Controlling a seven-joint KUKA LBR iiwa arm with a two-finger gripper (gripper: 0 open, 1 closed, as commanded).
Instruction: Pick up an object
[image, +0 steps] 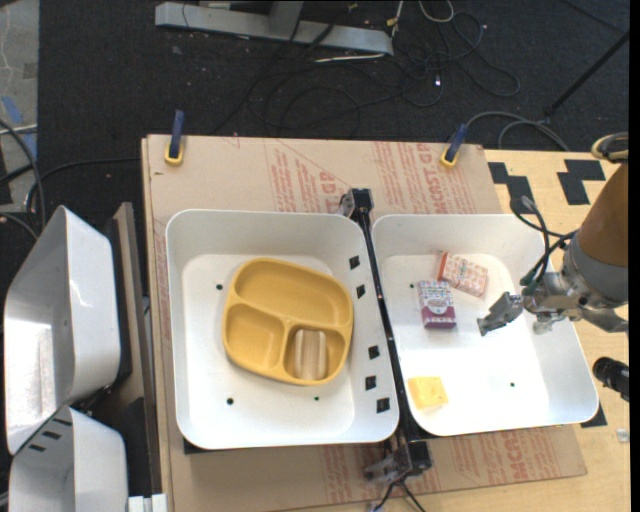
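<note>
Two white bins side by side on a cardboard-covered bench. Left bin (195, 330): yellow divided tray (262, 318), tan cylinder-like item (308, 353) lying in its near-right compartment. Right bin (560, 395): purple-and-white packet (437, 304) near the middle-left, pink patterned packet (464, 274) just behind and right of it, yellow block (428, 392) alone toward the near-left corner.

Gripper (497, 316) low over the right bin's centre, reaching in from the right, just right of the purple-and-white packet. Nothing between the fingers. Open or closed: cannot tell from this angle, too small and foreshortened.

Step in hand, judged: approach to a pick, nothing lifted yet. Nearest candidate the purple-and-white packet.

To do it well:
- Shift left until centred over the packet, not over its edge.
- Align the closing direction across the packet's narrow side.
- Keep clear of the pink patterned packet close behind; a wide approach likely nudges both.
- Descend straight, close only at bin-floor height; a flat packet probably slips if pinched high.
- Lift vertically, check for something between the fingers before moving off.

Fallback: yellow block, well apart from the others, easier to isolate.
</note>
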